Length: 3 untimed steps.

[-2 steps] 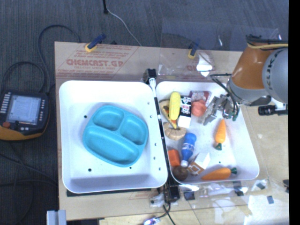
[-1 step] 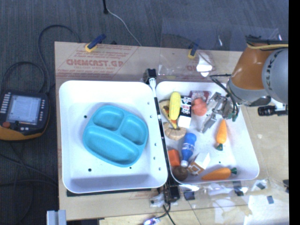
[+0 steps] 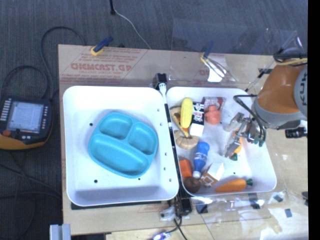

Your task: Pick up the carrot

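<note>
The carrot (image 3: 231,185), orange with a green stub at its right end, lies flat along the front wall of the right bin (image 3: 265,164). My gripper (image 3: 234,147) hangs over the right-middle of that bin, pointing down and to the left, a hand's width behind the carrot and not touching it. A small orange-yellow speck shows at the gripper's tip; what it is cannot be made out. The grey arm with its orange band (image 3: 280,91) reaches in from the right.
Crowding the right bin's left half are a banana (image 3: 186,113), a blue bottle (image 3: 201,156), a red-orange ball (image 3: 213,116), an orange can (image 3: 185,168) and a brown lump (image 3: 192,184). The left bin (image 3: 75,134) holds a blue divided plate (image 3: 123,143).
</note>
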Tool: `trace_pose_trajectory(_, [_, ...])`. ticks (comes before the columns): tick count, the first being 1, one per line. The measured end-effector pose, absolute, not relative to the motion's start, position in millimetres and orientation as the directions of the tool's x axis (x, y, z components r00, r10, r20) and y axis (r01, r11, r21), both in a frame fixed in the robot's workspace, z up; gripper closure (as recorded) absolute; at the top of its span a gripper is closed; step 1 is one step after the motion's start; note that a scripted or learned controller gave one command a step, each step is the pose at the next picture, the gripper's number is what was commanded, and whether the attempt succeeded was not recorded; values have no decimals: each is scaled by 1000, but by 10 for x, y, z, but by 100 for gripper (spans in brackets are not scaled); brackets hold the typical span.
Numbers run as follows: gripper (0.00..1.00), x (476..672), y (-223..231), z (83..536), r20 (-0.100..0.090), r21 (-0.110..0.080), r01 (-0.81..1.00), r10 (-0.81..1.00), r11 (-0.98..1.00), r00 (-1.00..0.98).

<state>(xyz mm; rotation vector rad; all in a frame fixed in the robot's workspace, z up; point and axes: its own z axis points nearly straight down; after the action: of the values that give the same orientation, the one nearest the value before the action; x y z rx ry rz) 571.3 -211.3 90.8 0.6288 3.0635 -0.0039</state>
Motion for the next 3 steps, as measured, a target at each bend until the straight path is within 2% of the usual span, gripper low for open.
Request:
trace_pose_trajectory(1, [0, 5754, -2085, 904, -11, 4, 513, 513, 858, -858])
trace_pose_trajectory(2, [0, 5140, -2165, 917, -14, 16, 641, 642, 767, -767])
trace_pose_trajectory(3, [100, 5167, -2177, 1032, -23, 15, 641, 641, 768, -767])
